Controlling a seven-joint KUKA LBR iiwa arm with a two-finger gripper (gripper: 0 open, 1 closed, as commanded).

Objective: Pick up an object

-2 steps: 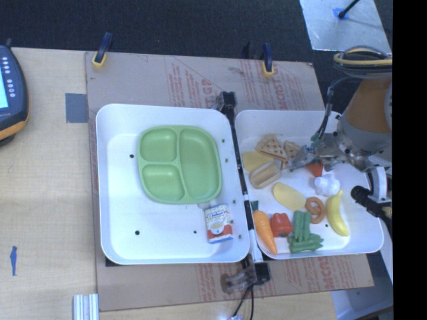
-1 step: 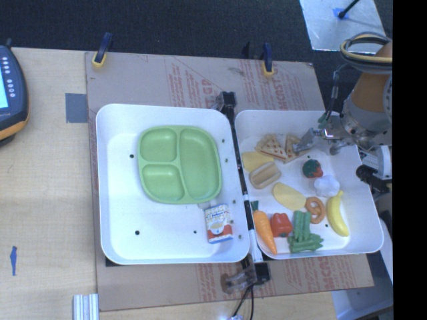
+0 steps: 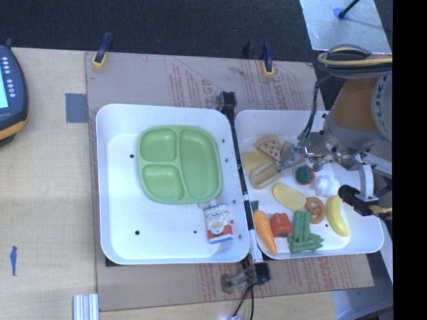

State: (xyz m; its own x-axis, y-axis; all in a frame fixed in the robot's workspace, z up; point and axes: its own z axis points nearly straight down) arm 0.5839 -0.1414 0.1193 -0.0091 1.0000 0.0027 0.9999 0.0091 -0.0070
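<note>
My gripper reaches in from the right and hangs low in the right bin. It sits just right of a brown waffle piece and above a tan hot dog bun. A small green and red fruit lies right beside it. Other toy foods in this bin are a yellow slice, a pale potato, a carrot, a red pepper, green beans, a pretzel ring and a banana.
The left bin holds a green divided plate and a small carton near its front right corner. The arm's grey body covers the right bin's far right part. A handheld controller lies at the bench's left edge.
</note>
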